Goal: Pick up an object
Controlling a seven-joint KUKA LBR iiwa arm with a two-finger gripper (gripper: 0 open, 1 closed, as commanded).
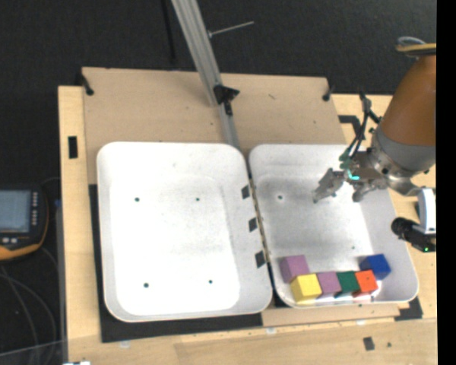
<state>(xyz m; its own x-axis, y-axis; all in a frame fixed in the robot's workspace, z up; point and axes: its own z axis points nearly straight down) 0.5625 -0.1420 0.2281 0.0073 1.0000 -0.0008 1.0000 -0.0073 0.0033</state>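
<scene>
Several small blocks lie along the near edge of the right bin: a purple block, a yellow block, a second purple block, a green block, an orange block and a blue block. My gripper hangs over the far right part of that bin, well behind the blocks. Its two fingers are spread apart with nothing between them.
The left bin sits beside the right one, with black clips along the shared edge. A slanted metal rail rises behind the bins. A handheld pendant lies off the bench at the left.
</scene>
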